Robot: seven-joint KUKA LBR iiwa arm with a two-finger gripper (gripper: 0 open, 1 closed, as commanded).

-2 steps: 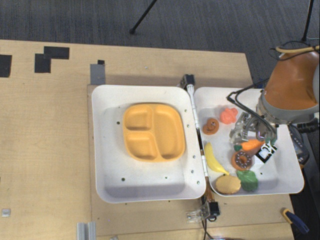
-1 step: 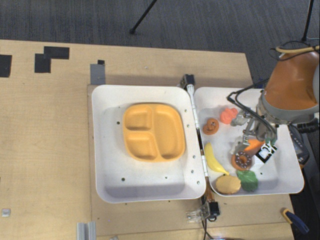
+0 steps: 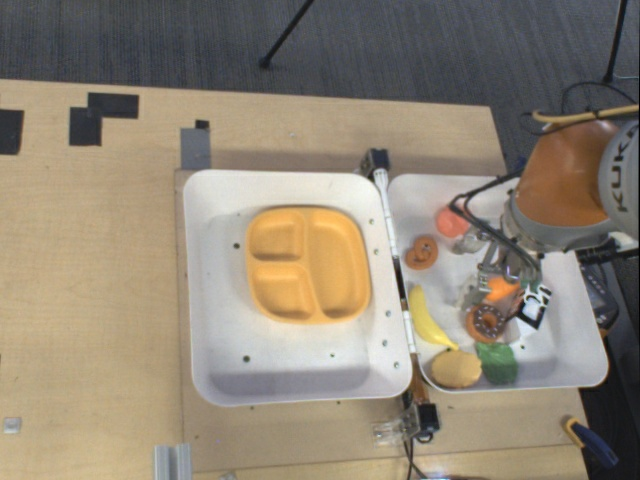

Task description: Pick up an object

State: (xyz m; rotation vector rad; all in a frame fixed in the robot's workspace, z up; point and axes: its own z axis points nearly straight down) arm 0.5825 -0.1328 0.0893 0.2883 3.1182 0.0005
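Hovering pincer [image 3: 497, 293] above donut [image 3: 487, 321], right bin [image 3: 575, 360].

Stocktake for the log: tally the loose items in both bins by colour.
Yellow: 2, the divided tray and the banana.
Orange: 1, round piece.
Pink-red: 1, piece.
Tan: 1, potato-like lump.
Green: 1, lump.
Total: 6, leaving out whatever sits under the gripper.

Yellow divided tray [image 3: 305, 264] in left bin [image 3: 215, 368], wooden bench [image 3: 90, 298]

A pale wooden bench [image 3: 90, 298] fills the lower view; grey carpet [image 3: 150, 18] runs along twelve o'clock, crossed by a black stand leg [image 3: 300, 16].
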